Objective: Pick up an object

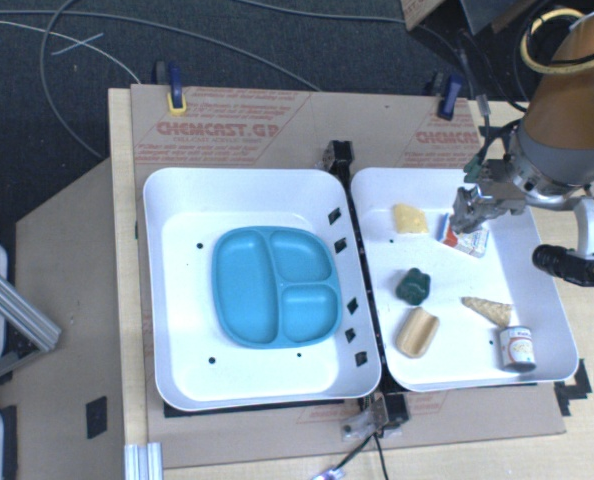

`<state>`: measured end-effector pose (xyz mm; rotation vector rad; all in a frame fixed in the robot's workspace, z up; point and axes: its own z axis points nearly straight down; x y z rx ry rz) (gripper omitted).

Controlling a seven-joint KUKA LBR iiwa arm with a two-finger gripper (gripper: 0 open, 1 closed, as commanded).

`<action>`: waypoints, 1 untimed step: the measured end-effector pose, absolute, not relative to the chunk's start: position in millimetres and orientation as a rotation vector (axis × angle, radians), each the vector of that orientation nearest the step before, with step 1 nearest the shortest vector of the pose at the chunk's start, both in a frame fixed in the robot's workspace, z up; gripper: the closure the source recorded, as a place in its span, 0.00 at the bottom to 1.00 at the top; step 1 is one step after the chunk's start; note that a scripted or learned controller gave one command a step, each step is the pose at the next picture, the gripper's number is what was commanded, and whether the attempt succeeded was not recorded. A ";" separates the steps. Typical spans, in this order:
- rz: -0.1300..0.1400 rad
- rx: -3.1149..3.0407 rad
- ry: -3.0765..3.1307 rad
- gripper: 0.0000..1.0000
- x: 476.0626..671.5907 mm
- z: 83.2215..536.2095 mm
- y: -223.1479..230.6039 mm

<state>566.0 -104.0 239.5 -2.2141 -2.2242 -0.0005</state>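
My gripper (468,213) hangs over the upper right part of the right bin (552,298), directly above a small red and white packet (470,240) that it partly hides. A pale yellow chunk (410,218) lies just to its left. Lower in the same bin are a dark green lump (413,286), a tan cylinder (416,331), a beige wedge (488,310) and a small can (518,348). I see nothing lifted off the bin floor.
The left bin (172,268) holds a blue divided plate (275,285). A black divider with clips (349,268) runs between the bins. The arm's grey and orange body (567,108) looms over the right bin's far corner.
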 end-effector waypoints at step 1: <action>-0.001 -2.212 -2.226 1.00 570.8 230.1 -49.4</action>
